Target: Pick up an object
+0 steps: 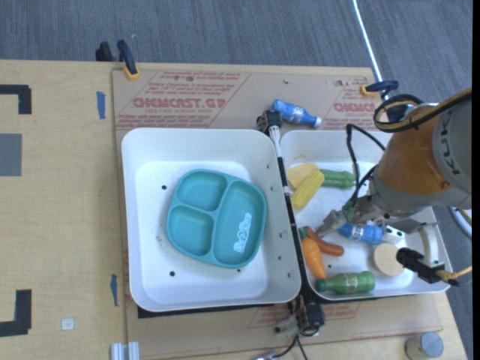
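Observation:
The right bin (330,145) holds several small items. A small blue bottle (363,233) with a white cap lies near the bin's middle. My gripper (351,219) hangs low over the bottle's left end, at the tip of the grey and orange arm (416,163) that reaches in from the right. Nothing shows as lifted; the bottle lies on the bin floor. An orange carrot (313,256) and a red pepper (328,246) lie just left of and below the gripper.
Yellow corn (305,183) and a green vegetable (337,177) lie at the bin's back. A green bottle (346,282) and a beige disc (387,259) sit near its front. The left bin (142,201) holds a teal divided plate (217,217). Another blue bottle (295,114) lies behind the bins.

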